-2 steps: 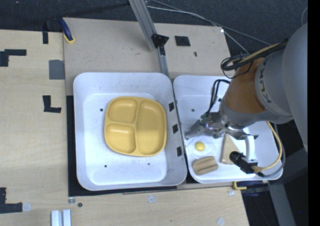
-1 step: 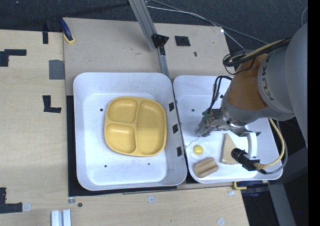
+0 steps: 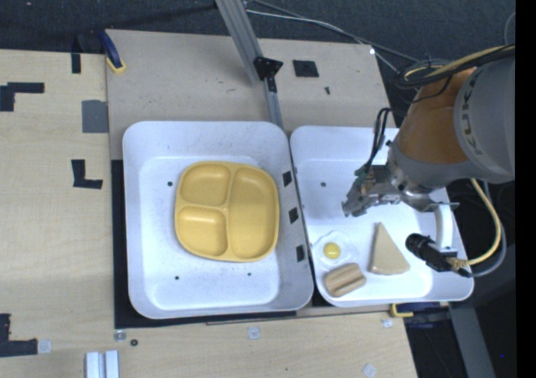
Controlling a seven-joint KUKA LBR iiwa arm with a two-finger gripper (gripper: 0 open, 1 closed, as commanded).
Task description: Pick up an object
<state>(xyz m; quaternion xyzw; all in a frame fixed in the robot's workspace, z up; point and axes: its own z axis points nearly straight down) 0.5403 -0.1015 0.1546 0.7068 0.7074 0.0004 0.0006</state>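
Observation:
The right white bin (image 3: 335,150) holds three small things near its front: a round white and yellow egg piece (image 3: 332,250), a tan bread roll (image 3: 344,279) and a beige wedge (image 3: 388,251). My gripper (image 3: 362,198) hangs over the middle of this bin, just behind and left of the wedge and above the egg piece. Nothing shows between its fingers. The grey arm with its orange band (image 3: 431,129) reaches in from the right and covers the bin's right side.
The left white bin (image 3: 151,200) carries a yellow divided plate (image 3: 227,210) at its middle. A grey metal pole (image 3: 239,20) slants down from the top to the gap between the bins. Cables (image 3: 481,242) loop by the right bin's edge.

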